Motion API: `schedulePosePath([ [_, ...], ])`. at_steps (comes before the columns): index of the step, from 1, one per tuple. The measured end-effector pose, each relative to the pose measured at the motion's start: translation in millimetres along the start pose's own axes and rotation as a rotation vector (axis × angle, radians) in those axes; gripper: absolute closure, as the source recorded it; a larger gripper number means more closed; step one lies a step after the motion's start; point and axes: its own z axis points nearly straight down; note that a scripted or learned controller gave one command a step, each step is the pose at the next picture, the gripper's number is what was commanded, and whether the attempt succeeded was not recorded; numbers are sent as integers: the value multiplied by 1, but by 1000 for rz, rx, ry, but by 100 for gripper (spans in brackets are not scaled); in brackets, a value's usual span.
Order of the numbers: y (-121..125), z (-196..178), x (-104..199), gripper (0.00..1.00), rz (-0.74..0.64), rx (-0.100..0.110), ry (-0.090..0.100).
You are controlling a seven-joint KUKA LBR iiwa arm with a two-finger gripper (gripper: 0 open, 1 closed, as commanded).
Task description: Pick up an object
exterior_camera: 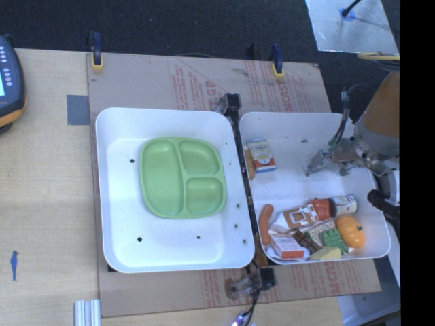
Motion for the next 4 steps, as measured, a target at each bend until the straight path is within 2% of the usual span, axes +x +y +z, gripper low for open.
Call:
schedulePosePath([
  [1,-109,-5,14,0,11,-23,-6],
  [2,-8,0,13,0,-2,-4,0],
  [3,-64,1,1,0,4,10,4],
  [4,-112,-2,18,0,1,-9,-5],
])
